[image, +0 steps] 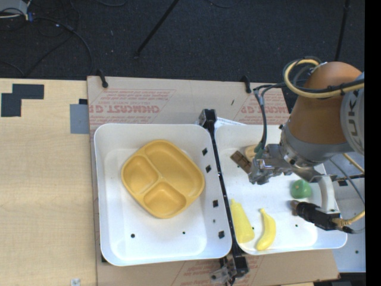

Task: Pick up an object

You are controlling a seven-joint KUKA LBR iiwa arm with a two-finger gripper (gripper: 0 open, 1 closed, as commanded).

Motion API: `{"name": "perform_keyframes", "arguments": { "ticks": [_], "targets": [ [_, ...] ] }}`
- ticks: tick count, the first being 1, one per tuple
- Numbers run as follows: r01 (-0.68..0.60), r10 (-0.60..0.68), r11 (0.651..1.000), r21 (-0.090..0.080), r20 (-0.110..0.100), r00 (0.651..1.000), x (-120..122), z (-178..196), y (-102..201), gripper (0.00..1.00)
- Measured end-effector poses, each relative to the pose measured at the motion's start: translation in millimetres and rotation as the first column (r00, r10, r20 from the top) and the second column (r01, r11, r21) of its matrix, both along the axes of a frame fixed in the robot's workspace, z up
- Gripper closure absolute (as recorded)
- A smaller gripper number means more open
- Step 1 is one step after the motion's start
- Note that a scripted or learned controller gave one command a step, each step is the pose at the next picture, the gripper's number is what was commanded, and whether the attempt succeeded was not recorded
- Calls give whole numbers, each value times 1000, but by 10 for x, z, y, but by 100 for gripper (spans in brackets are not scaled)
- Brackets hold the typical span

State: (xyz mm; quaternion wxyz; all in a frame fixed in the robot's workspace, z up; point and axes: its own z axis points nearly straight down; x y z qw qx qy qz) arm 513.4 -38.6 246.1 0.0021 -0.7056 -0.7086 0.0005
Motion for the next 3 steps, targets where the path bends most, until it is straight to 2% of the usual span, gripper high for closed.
{"name": "perform_keyframes", "arguments": {
  "ticks": [1,3],
  "targets": [
    [-1,1,1000,-1,0,1000,-28,44,543,100],
    [0,0,1000,-2,-2,1000,-138,-79,1379,100]
  ]
}}
